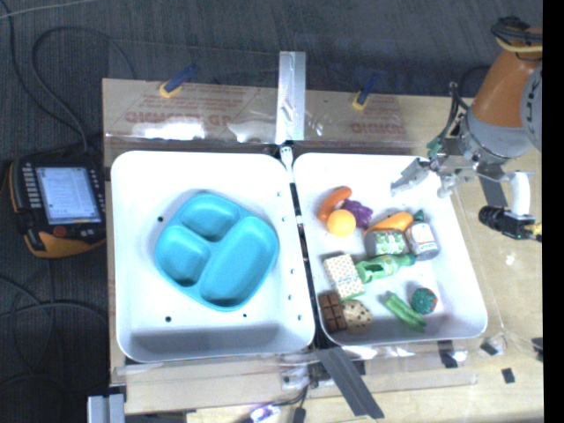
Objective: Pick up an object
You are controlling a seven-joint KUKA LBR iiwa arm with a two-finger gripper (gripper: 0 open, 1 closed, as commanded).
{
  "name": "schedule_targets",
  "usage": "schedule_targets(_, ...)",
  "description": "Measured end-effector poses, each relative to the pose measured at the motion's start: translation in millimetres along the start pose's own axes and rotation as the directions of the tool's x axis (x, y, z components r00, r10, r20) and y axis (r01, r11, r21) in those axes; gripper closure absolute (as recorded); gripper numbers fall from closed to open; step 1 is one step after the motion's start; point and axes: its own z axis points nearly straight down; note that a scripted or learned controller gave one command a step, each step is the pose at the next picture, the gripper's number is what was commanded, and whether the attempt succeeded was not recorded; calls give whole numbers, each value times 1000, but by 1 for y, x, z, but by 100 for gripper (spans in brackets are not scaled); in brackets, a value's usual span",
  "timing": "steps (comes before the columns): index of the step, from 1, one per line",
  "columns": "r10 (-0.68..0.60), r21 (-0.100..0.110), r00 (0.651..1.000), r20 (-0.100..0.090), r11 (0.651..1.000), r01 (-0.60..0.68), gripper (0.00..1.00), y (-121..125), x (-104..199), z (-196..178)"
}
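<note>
The tabletop [132, 104] carries two shallow white bins set side by side, touching along a central divider.

Left bin [132, 324]: contains one blue three-compartment tray [218, 249], lying near the bin's centre.

Right bin [458, 280]: contains a cluster of small toy food items. An orange item [334, 201] lies at the upper left of the cluster, touching a purple item [358, 211] and a yellow ball [341, 223]. A small jar [422, 239] sits toward the right wall. A checked packet [343, 274] lies near the centre, with a brown chocolate-like block [330, 309] and a cookie-like piece [356, 314] near the front wall. A green pepper-like item [403, 310] and a round dark green item [424, 300] occupy the front right area.

The tool [419, 173] hangs above the right bin's upper right corner, apart from every item. Nothing is seen between its fingers; their spread cannot be determined.
</note>
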Motion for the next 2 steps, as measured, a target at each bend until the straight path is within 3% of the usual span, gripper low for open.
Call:
schedule_targets(1, -67, -2, 998, -1, 998, 67, 0, -46, 0, 90)
schedule_targets(2, -357, -2, 934, 3, 934, 357, 0, 8, 21, 53)
